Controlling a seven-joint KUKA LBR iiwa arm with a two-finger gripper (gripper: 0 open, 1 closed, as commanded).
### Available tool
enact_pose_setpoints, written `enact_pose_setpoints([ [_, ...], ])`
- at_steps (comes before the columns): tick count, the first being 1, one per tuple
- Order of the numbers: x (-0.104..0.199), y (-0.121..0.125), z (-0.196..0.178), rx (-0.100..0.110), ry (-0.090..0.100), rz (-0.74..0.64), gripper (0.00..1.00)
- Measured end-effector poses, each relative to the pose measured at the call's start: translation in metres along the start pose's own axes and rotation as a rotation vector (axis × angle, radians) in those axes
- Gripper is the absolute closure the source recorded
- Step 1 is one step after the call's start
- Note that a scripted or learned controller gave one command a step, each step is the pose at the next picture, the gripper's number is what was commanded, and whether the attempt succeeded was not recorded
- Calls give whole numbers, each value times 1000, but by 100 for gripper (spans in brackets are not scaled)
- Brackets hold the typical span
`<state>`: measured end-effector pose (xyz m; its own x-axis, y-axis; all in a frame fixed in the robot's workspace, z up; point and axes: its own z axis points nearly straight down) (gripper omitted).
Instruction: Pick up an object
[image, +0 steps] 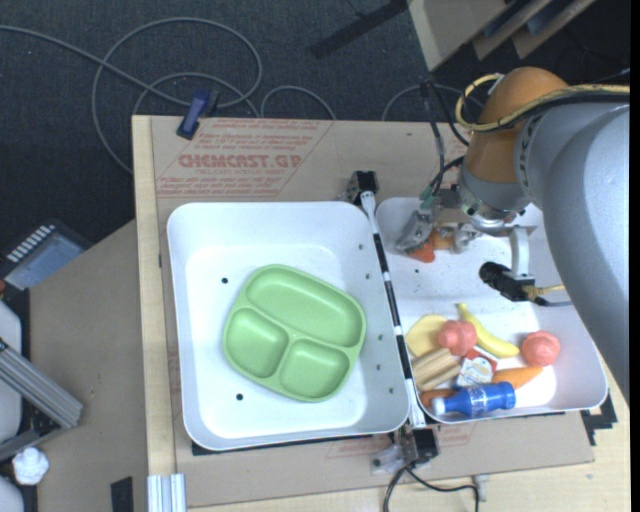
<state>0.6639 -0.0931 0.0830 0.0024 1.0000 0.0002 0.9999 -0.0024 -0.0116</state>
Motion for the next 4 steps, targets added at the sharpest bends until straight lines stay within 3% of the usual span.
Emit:
enact_pose_setpoints([
  [1,-1,-4,-7,19,-1,0,100],
  [2,-39,-43,-61,-12,-1,-1,100],
  [3,-38,-44,-60,-10,0,-2,0],
  [4,-83,-120,-6,-8,-1,0,0],
])
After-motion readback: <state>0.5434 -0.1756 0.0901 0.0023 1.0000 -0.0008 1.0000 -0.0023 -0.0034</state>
